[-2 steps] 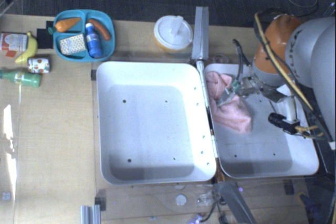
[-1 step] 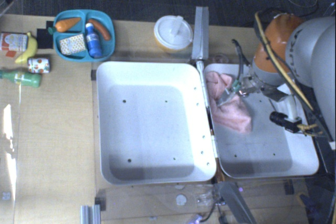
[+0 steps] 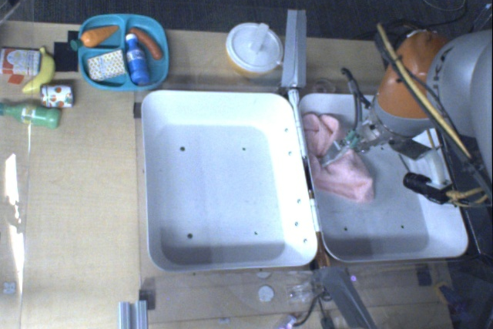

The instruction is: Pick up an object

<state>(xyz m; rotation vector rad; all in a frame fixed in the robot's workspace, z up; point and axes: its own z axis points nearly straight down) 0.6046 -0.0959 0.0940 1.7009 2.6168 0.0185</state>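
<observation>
Pink cloth (image 3: pixel 339 166): one. Soft, crumpled fabric, pale pink, bunched into two lumps, the smaller near the upper-left corner of the right bin (image 3: pixel 385 231), the larger lower and nearer the middle; it lies against that bin's left wall.

Gripper (image 3: pixel 343 150): one, at the end of the grey arm (image 3: pixel 462 88) with its orange band (image 3: pixel 408 77). It is lowered onto the cloth between the two lumps; whether its fingers are spread or pressed together cannot be told.

White bins: two, side by side; left bin (image 3: pixel 223 181) holds nothing visible.

On the bench (image 3: pixel 69 196): one blue divided tray (image 3: pixel 123 50) holding toy food and a small blue bottle; one yellow cup with white lid (image 3: pixel 254 48); one toy banana (image 3: pixel 40 72); one small can (image 3: pixel 57 95); one green bottle (image 3: pixel 31 115) lying flat; one small carton (image 3: pixel 18 62).
</observation>
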